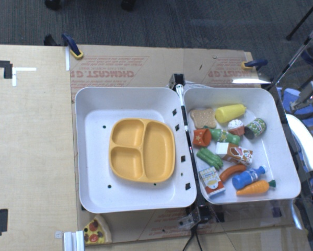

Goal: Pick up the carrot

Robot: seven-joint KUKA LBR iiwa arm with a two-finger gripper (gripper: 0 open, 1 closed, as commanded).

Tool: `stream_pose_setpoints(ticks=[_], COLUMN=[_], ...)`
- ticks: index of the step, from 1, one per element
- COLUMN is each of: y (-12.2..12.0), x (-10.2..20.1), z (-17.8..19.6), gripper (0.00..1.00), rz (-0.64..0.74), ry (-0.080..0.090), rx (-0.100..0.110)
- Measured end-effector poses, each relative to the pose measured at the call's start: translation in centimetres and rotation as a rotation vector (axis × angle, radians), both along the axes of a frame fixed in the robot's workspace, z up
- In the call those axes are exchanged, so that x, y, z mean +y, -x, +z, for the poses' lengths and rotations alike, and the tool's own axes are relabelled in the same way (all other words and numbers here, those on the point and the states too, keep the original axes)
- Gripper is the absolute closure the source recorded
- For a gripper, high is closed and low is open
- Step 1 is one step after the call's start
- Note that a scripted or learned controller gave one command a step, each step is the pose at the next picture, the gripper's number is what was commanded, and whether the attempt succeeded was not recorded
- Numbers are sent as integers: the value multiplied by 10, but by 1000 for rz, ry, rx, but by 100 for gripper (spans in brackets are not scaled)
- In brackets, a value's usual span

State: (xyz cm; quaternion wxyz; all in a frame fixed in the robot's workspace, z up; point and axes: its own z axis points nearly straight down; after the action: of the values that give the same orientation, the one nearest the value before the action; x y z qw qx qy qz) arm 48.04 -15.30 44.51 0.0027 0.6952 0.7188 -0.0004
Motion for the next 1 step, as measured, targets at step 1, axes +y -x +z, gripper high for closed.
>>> stream_pose_setpoints(ticks=[1], y=[1], x=[-70], z=[51], gripper=[0], rz=[104], ry=[1], rx=[1])
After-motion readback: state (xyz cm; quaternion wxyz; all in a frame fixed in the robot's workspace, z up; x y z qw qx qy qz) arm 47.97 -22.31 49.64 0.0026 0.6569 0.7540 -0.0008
